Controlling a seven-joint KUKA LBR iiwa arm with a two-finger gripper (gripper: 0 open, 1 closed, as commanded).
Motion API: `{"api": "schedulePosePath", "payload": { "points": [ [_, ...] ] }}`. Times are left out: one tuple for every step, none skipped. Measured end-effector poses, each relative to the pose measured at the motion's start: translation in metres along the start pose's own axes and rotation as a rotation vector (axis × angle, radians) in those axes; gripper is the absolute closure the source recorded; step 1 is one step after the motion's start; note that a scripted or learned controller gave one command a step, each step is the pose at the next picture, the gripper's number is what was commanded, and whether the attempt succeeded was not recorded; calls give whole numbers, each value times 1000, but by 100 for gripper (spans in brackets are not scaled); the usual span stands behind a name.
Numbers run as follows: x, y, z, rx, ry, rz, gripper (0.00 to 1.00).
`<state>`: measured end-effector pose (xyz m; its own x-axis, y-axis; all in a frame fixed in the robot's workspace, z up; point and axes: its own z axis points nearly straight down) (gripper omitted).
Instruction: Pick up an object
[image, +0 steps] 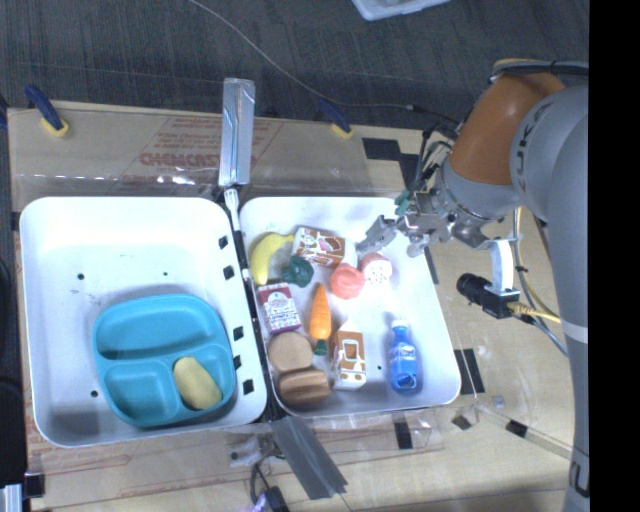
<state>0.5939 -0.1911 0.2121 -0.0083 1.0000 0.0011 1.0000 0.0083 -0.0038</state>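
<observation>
The tool (385, 232) is hovering over the upper right part of the right bin (447, 352), coming in off the grey arm (545, 150) from the right, and whether its fingers are apart or together I cannot tell from up here, since the tip is a small grey blur against the white wall. Nothing is showing between those fingers, so I am calling the pick not yet made. Just below the tool the white round piece with red spots (376, 270) is sitting, touching the pink ball (346, 282), and those two are looking like the nearest candidates. Moving outward, the small brown printed carton (318, 246) is lying near the top of the bin, with the banana (265, 253) and a dark green piece (297, 271) beside it. Down the middle, the carrot (319, 312) is lying lengthwise between the red packet (279, 307) and another little carton (349, 360); the blue bottle (402, 357) is resting near the right wall, and the brown bread-like pieces (297, 372) are crowding the lower corner. Over in the left bin (60, 240) the blue divided tray (150, 340) is holding a potato (197, 383). So what is left is the descent, the closing, and the lift.
</observation>
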Motion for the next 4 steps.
{"api": "schedulePosePath", "payload": {
  "points": [
    [67,-11,104,-13,-5,-167,0],
    [72,-45,60,-2,-1,-79,0],
    [81,-93,110,-3,0,-191,0],
    [65,-30,120,-3,-1,-301,0]
  ]
}}
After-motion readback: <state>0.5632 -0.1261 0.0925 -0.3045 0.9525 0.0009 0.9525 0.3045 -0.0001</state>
